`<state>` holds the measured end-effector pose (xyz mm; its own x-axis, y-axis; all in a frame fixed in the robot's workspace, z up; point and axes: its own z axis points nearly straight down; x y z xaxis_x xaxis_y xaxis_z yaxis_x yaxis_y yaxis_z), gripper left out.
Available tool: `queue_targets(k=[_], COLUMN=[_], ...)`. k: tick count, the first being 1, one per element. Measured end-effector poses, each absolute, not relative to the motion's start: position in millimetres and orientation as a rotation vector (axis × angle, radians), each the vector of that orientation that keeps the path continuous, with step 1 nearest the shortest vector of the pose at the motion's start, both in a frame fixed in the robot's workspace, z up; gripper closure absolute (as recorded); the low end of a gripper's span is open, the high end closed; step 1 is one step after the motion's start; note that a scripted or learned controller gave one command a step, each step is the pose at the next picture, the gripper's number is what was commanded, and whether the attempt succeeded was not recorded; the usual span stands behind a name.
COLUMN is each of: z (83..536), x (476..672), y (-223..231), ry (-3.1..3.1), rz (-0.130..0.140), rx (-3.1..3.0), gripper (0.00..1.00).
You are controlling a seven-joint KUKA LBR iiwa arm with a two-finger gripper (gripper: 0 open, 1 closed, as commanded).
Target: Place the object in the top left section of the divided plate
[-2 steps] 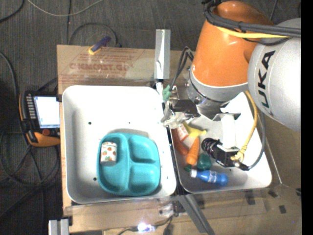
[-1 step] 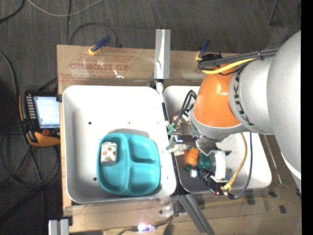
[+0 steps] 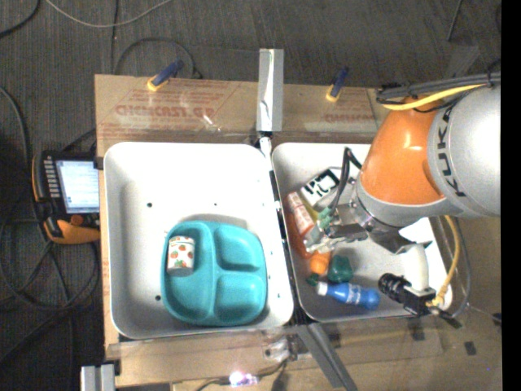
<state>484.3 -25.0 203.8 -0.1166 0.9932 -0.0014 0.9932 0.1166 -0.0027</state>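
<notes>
Dark carpet crossed by loose cables surrounds the bench, where a sheet of cardboard [image 3: 203, 104] lies under two white bins set side by side.

In the camera view, the left bin [image 3: 163, 169] holds a teal divided plate [image 3: 236, 296] in its lower half. A small can [image 3: 181, 253] with a white label printed with fruit sits in the plate's top left section. Its long axis runs up and down the picture, tipped only slightly, and its darker lid end points toward the bin's far wall.

The arm [image 3: 456, 153] reaches in from the right (orange band foremost) and bends down over the right bin [image 3: 309, 157]. Its gripper [image 3: 326, 233] hangs above that bin's left side, well apart from the can and the plate. Whether it is open or closed, or has hold of anything, cannot be told from here.

Just beside the gripper lie a red packet [image 3: 298, 214], a small orange piece [image 3: 319, 262], a green piece [image 3: 339, 267] and a blue bottle [image 3: 352, 294].
</notes>
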Motion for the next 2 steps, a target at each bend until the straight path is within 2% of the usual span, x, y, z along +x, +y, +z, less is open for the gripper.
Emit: queue_targets(k=[1, 2], z=[183, 105], x=[484.4, 483.4], y=[-81, -101], ry=[-2.480, -2.405], rz=[0.005, 0.002], rx=[-1.925, -2.016], gripper=[1.00, 1.00])
